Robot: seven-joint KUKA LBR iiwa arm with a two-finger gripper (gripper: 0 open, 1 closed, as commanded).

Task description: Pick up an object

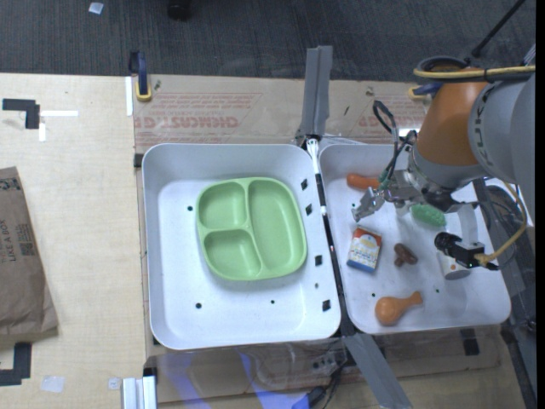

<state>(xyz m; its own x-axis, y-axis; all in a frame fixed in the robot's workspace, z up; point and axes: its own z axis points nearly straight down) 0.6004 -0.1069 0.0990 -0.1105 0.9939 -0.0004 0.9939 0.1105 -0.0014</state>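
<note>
Two white bins sit side by side. At centre, the left bin [162,254] holds a green divided plate [252,227]. Right of it, the right bin [443,309] holds a small carton [364,250], an orange carrot [363,181], a brown piece [404,255], a toy drumstick [396,306] and a green item [428,216]. The gripper [371,204] hovers above the carton, jaws apart, clasping nothing.

Grey arm [502,126], orange band, black cables, metal gripper [373,203]

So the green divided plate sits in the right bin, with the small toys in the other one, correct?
Not quite: the camera view shows the green divided plate in the left bin. The small toys, such as the orange drumstick and small box, lie in the right bin.
</note>
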